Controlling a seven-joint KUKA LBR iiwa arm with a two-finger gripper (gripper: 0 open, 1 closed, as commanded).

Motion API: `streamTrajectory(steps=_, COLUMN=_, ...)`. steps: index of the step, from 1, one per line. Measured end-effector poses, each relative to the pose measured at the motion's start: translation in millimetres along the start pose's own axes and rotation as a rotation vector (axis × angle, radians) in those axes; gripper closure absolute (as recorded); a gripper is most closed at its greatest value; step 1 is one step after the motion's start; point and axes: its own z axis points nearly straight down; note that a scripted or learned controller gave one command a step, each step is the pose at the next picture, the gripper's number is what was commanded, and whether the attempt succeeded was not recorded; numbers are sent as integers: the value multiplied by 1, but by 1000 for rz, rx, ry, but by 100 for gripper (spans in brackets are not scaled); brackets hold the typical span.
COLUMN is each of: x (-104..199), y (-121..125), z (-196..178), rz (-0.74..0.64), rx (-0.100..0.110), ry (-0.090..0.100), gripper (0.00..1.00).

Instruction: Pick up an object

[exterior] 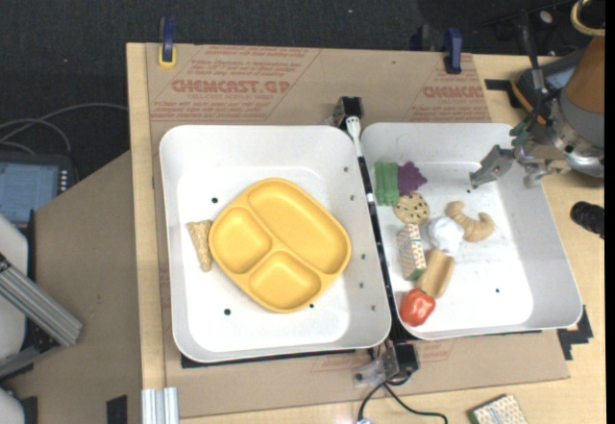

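In the right bin (538, 302) lie several toy foods: a green piece (386, 182), purple grapes (412, 174), a cookie (411, 209), a striped wafer (411, 245), a white ball (446, 232), a tan curved pastry (472, 220), a tan roll (437, 272) and a red tomato (417, 307). My gripper (510, 171) hovers over the bin's upper right part, above and to the right of the pastry. Its fingers (488, 168) stand open with nothing between them.
The left bin (183, 172) bears a yellow divided plate (279, 244) and a tan wafer (200, 244) at the plate's left. A black divider (363, 182) runs between the bins. Bare white floor lies in the right bin's lower right.
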Motion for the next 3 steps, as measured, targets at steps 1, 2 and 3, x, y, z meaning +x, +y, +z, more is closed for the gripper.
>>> streamTrajectory(steps=1, x=-5, y=-28, z=111, rz=2, rx=6, ry=2, gripper=0)
streamTrajectory(steps=2, x=32, y=37, z=105, rz=-6, rx=-9, ry=-2, gripper=0)
streamTrajectory(steps=3, x=34, y=-26, z=106, rz=3, rx=5, ry=2, gripper=0)
